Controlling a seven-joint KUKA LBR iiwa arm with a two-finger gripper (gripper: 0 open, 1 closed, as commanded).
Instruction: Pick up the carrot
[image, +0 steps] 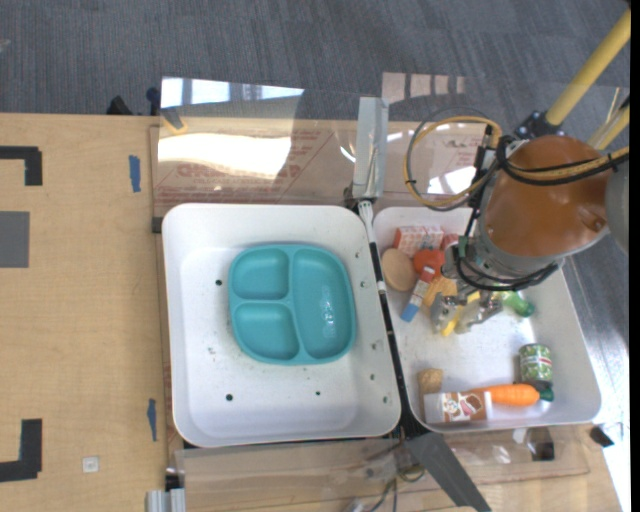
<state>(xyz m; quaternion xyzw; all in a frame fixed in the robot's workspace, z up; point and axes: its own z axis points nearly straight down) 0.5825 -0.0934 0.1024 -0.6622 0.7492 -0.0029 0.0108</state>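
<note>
Hand (470, 308) lowered into the upper middle of the right bin (580, 340), tucked beneath the orange-banded wrist (545, 195) and surrounded by small toy foods; impossible to tell how the hand is set from this angle. Carrot (514, 396) lying flat near the front edge of that same bin, orange with a green tip at its right end, resting against the top of a small white carton (458, 407) and just below a green can (535, 362). Well apart from the hand, toward the near right corner. Left bin (190, 330) holding a teal divided plate (293, 304). Best approach, judging from the layout: lift clear of the clutter, travel toward the front edge, turn so as to close across the carrot's narrow width rather than along its length, and descend at its middle, keeping off the carton and the can to avoid catching either.
</note>
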